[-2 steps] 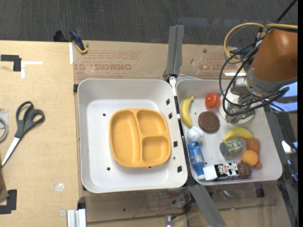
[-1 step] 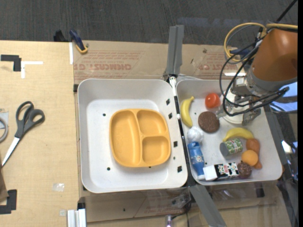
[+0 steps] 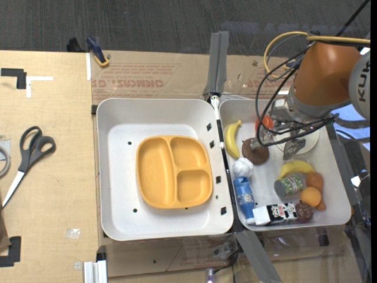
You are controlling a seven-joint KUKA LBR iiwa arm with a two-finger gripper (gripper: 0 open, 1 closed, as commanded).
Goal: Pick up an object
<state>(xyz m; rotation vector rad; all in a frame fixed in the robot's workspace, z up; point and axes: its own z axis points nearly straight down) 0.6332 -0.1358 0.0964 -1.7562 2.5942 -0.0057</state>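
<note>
The right bin (image 3: 339, 158) holds several small objects. A yellow banana (image 3: 234, 139) lies at its left wall, with a brown round object (image 3: 256, 152) beside it. In front of those are a clear crumpled ball (image 3: 242, 168) and a blue bottle (image 3: 243, 198). Further right sit a grey-green can (image 3: 290, 184), a second yellow fruit (image 3: 296, 168), an orange (image 3: 313, 197) and a black-and-white box (image 3: 280, 212). My gripper (image 3: 278, 143) hangs low over the bin's back half, just right of the brown object. It is open, and nothing shows between its fingers (image 3: 293, 148).
The left bin (image 3: 112, 158) holds a yellow divided plate (image 3: 174, 171). A white dish (image 3: 312, 139) lies partly under the arm, and a small red item (image 3: 268, 122) sits by the wrist. Scissors (image 3: 29, 152) lie on the bench at far left. Cables loop above the wrist.
</note>
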